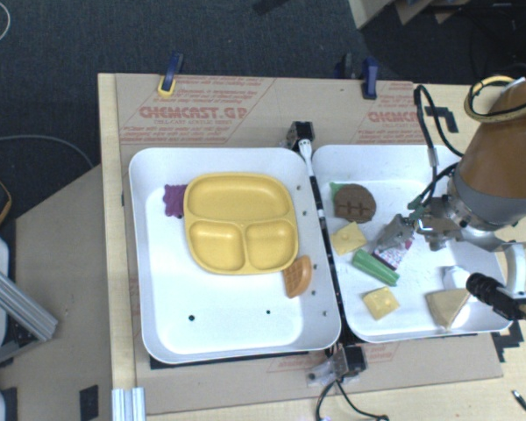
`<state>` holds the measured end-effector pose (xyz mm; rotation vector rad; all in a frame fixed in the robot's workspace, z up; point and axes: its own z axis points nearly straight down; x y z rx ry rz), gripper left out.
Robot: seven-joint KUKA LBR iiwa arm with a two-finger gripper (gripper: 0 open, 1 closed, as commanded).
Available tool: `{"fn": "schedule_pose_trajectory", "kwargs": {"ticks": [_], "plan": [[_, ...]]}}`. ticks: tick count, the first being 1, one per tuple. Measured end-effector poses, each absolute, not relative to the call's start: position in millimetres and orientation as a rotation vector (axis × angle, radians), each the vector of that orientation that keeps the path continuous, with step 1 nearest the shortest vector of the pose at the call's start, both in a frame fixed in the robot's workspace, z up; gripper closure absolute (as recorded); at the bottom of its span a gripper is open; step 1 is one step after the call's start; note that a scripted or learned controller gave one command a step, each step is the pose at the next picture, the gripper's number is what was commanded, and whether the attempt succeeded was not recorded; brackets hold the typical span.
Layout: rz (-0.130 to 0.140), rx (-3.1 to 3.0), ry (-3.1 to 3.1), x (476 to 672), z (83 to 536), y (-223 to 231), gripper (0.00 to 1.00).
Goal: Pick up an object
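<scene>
Red print on the brown board under the bins reads "CHEMCAST G.P", repeated partly at upper right; smaller lines below illegible.

Left bin, centre-left of frame: yellow divided tray in its upper half, purple piece touching the tray's left edge, orange-brown piece leaning at the tray's lower right corner. Lower half of that bin open.

Right bin, centre-right: brown waffle-like round upper left, pale yellow block just below it, green stick slanted mid-bin, second yellow block lower centre, tan wedge lower right.

Gripper low over the right bin's middle, just above the green stick; fingers look parted, with a small pink-and-white item at the tips, hold not confirmed. Arm with cables covers the bin's right side.

Blue and yellow clamps on the board's top edge; black clips at the seam between the bins. Tight around the gripper, objects close on three sides.
</scene>
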<state>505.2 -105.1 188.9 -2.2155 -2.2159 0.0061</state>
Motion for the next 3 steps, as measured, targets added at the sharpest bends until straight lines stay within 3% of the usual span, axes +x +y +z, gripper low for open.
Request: {"fn": "schedule_pose_trajectory", "kwargs": {"ticks": [2, 3], "plan": [[-0.002, -2.221, -2.219, 504.7, 85, -113, 0.00], [-0.009, -2.227, -2.223, 506.7, 98, -113, 1.00]]}}
